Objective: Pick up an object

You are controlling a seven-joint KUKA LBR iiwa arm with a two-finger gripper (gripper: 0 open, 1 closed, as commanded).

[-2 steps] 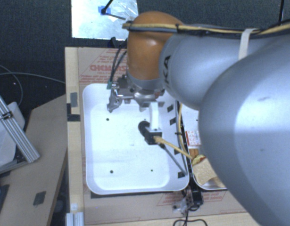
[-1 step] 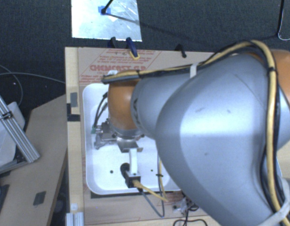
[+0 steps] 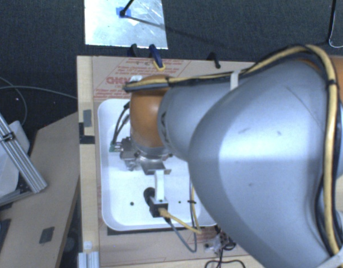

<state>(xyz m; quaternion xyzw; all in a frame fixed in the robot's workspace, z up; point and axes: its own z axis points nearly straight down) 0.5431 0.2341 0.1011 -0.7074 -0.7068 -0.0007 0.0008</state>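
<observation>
Nearest the lens, the big grey metal robot arm (image 3: 260, 166) swells across the right and lower right of the frame. Following it to centre left, there's one orange band (image 3: 144, 116) at the wrist. Just beneath that is the gripper (image 3: 142, 159), hanging over the shallow white plastic bin (image 3: 102, 149). Open or closed? I cannot tell from here.

On the bin floor I count two tiny dark specks. One (image 3: 132, 204) is lower left of the gripper, the other (image 3: 189, 201) lower right, both apart from it and too small to name or to judge a long axis. Any proper target, I'd guess, sits under the arm.

Further up lie one brown cardboard sheet with red print (image 3: 143, 71) and one shiny silver sheet (image 3: 124, 15) at upper left.
</observation>
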